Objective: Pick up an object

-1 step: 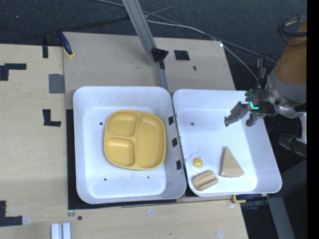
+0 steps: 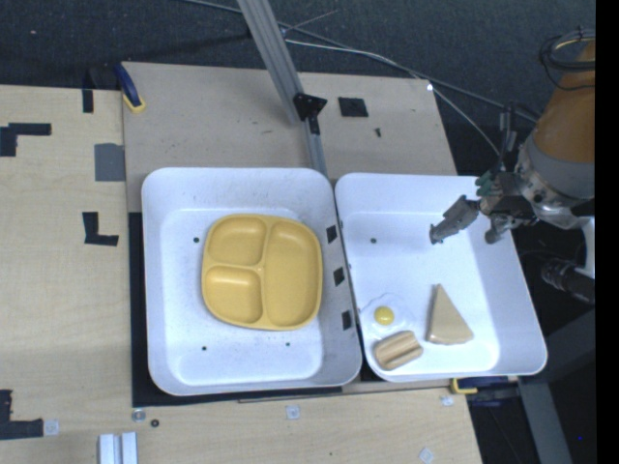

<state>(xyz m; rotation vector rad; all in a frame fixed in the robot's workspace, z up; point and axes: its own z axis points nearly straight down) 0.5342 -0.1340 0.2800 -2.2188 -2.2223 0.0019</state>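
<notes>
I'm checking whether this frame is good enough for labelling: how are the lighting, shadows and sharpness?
Camera view: even, soft lighting with faint shadows under the yellow divided plate and the tan wedge; no strong glare on the white bins; the picture is generally soft, and the gripper at the right bin's top right looks slightly blurred, so its fingers are hard to read.

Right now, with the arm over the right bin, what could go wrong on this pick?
1. The bread roll, fried egg and wedge lie close together; a descent may nudge a neighbour.
2. The roll sits near the right bin front wall; the gripper could strike it.
</notes>
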